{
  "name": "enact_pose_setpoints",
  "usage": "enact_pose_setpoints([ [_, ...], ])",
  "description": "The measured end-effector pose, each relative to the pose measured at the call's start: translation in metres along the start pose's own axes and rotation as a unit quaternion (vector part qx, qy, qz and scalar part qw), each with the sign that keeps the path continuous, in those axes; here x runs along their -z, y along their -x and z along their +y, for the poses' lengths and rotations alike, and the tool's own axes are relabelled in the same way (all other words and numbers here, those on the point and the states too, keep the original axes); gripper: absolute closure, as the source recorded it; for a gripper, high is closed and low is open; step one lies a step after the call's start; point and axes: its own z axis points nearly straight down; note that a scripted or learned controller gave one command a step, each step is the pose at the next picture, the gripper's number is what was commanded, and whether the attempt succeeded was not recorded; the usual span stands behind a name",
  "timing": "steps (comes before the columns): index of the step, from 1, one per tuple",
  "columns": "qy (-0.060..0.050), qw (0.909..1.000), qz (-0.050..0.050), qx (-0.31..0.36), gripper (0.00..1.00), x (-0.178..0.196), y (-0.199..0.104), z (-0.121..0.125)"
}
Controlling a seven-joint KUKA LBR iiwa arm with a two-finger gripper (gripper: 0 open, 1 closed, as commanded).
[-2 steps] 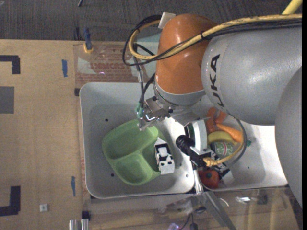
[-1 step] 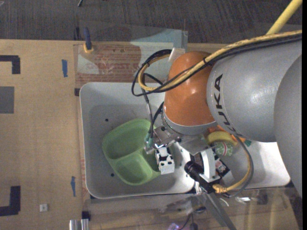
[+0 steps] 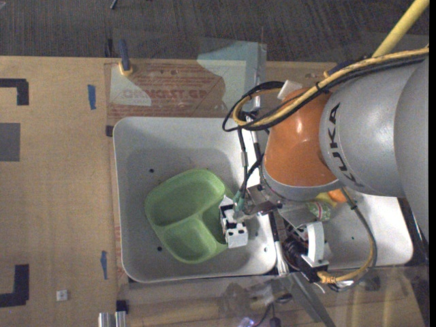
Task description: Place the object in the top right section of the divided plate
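The green divided plate [image 3: 184,213] is sitting in the left white bin [image 3: 136,148], toward its near side, tilted a bit so its sections open up toward the camera. The arm [image 3: 361,135] is reaching in from the right, with its orange band [image 3: 296,148] hanging over the gap between the two bins. The tool [image 3: 234,225] is hovering right at the plate's right edge, white with black marks on it, and honestly the fingers are too blocky and small to say whether they're wide or narrow, or whether anything is sitting between them. Over in the right bin [image 3: 388,244], a small colourful object [image 3: 323,206] with green, yellow and orange bits is peeking out from under the arm, well apart from the plate. The cardboard-covered counter [image 3: 54,182] is carrying blue tape strips [image 3: 91,97] and black corner marks on its left.
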Motion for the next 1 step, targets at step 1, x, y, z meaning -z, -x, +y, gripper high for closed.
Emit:
enact_pose_setpoints([
  [1,0.001,1.0,0.0,0.0,1.0,0.0095,0.0001,0.0007],
])
